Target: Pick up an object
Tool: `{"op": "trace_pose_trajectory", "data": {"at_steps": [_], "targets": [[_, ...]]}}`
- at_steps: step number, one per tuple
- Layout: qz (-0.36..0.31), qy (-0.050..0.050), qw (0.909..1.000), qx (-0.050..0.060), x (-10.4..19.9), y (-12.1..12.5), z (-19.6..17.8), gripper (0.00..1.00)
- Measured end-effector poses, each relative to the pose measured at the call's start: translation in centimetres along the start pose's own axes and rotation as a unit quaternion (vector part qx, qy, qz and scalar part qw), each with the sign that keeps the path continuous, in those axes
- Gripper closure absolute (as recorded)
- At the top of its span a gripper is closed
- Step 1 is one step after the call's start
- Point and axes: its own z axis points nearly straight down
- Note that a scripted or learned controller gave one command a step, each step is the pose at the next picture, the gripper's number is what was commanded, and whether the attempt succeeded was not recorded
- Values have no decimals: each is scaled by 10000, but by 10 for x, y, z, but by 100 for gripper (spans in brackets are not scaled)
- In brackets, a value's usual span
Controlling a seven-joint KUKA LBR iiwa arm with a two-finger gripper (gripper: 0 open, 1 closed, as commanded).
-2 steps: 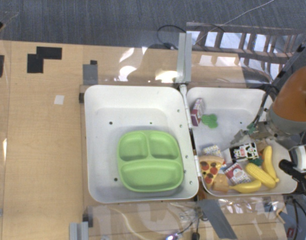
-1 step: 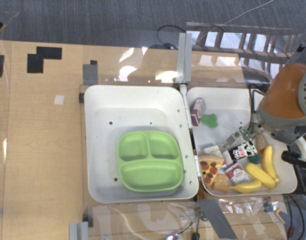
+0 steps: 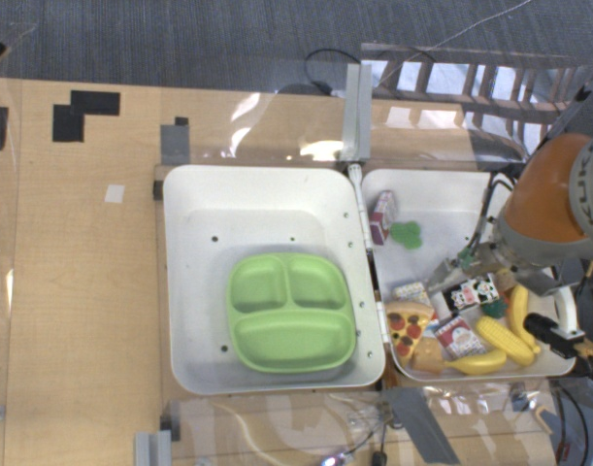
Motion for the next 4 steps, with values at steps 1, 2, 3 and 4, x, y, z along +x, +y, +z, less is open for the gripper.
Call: {"op": "trace_pose_trajectory", "data": {"at_steps": [1,2,3,4], "targets": [[-980,11,9952,-16,-9,-36,-1,0],[-992,23,9951,-33,-8,-33,-10,100],[1238,2,9923,21,24,-3,0,100],[1237,-3,9923,3,24,-2,0,0]]}}
